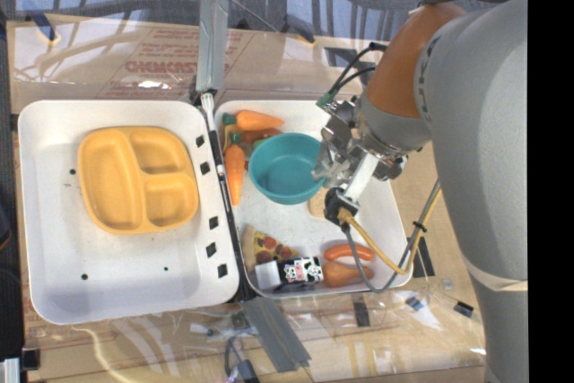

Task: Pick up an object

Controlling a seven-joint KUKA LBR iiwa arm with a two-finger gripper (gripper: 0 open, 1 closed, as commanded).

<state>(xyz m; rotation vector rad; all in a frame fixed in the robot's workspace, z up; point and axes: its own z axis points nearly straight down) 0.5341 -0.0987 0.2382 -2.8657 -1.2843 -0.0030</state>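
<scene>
**Tool at the rim of the teal bowl, grip unclear**

The tool [326, 168] hangs over the right-hand bin [300, 227], at the end of the grey arm [475, 121] with its orange band. It sits right at the near rim of a teal bowl [283, 169]. From this angle I cannot tell whether the tool is apart, together or clamped on anything, or whether it touches the bowl.

The bowl stands upright with its mouth up, and most of it lies just to the left of the tool. Beyond the bowl, farther left of the tool, a carrot [235, 175] lies lengthwise along the bin's dividing wall. A second carrot [259, 119] lies above and to the left of the tool, by the bin's far edge and close to the bowl's rim.

Below the tool, towards the front of the bin, rests an orange sausage-shaped piece [348, 252]. Left of that lies a small carton with black and white patches [293, 271], on its side. Just above the carton is a pizza slice [266, 245].

Well to the left of the tool, in the other bin [54, 269], a yellow divided plate [139, 178] lies flat. Both bins sit side by side on the table [108, 58].
</scene>
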